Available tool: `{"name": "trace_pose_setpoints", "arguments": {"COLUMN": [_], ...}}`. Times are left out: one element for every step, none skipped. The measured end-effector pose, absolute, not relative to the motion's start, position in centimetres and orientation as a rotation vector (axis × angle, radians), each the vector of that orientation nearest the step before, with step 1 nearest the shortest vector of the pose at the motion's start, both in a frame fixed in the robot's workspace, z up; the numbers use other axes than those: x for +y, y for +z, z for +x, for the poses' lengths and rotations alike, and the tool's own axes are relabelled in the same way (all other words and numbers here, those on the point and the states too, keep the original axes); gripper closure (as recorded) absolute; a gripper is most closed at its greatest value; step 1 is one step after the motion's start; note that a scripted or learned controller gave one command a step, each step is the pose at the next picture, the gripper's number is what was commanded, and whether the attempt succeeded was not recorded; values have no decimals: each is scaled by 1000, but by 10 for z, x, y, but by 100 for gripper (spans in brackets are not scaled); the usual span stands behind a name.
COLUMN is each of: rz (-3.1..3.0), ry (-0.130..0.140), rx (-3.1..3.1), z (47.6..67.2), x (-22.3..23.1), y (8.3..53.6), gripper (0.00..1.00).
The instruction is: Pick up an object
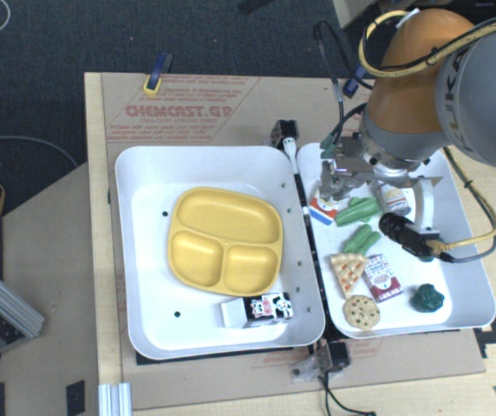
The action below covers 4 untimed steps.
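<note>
R bin [478, 306] crowded; L bin [135, 232] edges free round yellow tray [225, 239], prob.

yellow tray [225, 238], green beans [358, 210], white bins [135, 232]

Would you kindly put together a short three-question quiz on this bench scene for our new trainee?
1. True or false: the yellow divided tray lies in the left bin.
2. Which item lies nearest the right bin's front edge: A) green pieces, B) cookie, C) pizza slice?
3. Fill in: the small carton in the left bin sits just ____ of the tray (front or back).

Key: 1 true; 2 B; 3 front.
</note>
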State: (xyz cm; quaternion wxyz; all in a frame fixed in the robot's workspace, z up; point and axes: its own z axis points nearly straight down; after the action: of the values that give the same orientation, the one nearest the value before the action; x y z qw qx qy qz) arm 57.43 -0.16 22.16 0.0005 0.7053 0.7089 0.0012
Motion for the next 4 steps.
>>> {"name": "trace_pose_setpoints", "arguments": {"rz": [2217, 2221, 2224, 2220], "ry": [2, 2, -5, 4], "rx": [2228, 2220, 2223, 2219], "z": [564, 567, 557, 564], "x": [40, 29, 30, 23], "y": [228, 234, 215, 234], "gripper": [100, 100, 100, 100]}}
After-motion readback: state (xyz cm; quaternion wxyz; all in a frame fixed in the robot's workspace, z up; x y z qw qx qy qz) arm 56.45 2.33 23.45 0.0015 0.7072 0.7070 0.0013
